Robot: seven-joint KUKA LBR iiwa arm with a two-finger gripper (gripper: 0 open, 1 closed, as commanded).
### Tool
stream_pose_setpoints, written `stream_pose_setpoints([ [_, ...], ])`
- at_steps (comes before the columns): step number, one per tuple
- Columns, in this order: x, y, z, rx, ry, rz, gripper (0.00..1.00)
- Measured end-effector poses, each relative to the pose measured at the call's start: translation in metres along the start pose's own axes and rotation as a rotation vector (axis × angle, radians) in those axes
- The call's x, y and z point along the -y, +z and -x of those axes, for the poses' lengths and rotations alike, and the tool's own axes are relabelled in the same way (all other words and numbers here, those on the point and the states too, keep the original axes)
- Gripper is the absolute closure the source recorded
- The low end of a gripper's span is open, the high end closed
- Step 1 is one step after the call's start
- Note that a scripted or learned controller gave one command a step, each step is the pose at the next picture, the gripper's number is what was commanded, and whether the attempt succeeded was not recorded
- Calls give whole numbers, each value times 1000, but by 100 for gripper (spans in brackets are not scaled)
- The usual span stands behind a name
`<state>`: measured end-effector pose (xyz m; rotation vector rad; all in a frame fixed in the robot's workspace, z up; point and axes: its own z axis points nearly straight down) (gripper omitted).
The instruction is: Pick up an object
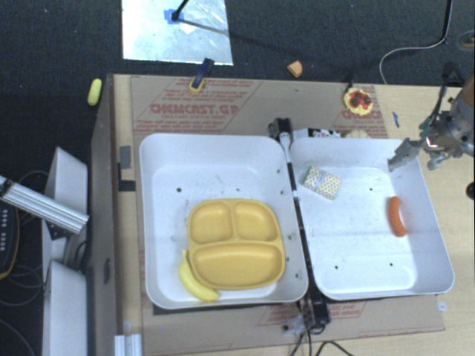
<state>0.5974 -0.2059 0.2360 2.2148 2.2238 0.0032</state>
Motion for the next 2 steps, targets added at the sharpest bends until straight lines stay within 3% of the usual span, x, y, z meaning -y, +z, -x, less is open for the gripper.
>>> stream_pose_setpoints([
  [1,55,17,0,0,3,-3,0],
  [2,34,8,0,0,0,0,0],
])
